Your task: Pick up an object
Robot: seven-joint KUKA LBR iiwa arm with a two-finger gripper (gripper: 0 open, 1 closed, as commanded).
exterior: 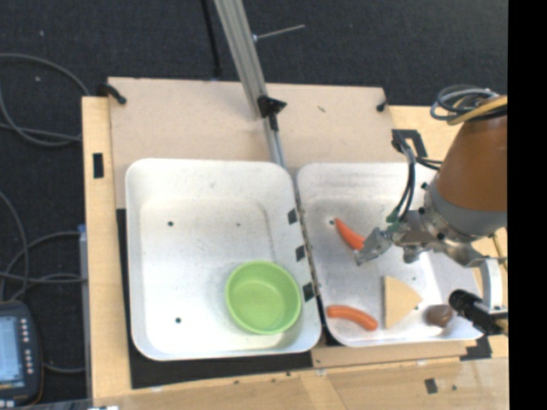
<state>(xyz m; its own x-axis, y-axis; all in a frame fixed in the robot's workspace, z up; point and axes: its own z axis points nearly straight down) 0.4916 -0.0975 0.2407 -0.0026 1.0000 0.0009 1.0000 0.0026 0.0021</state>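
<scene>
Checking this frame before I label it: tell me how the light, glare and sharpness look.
Camera view: even, soft light; the white bins are bright, nearly washed out, with speckle still visible; the green bowl casts only a faint shadow; the gripper looks slightly soft beside an orange carrot-like piece; the dark floor loses detail.

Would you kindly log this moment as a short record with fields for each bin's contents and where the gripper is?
left bin: round green plastic bowl, near front right corner
right bin: short orange carrot-shaped piece; long orange sausage-shaped piece at front; tan wedge-shaped block; small brown rounded object
gripper: over the right bin, beside the short orange piece
grasp: cannot tell from this view
</scene>
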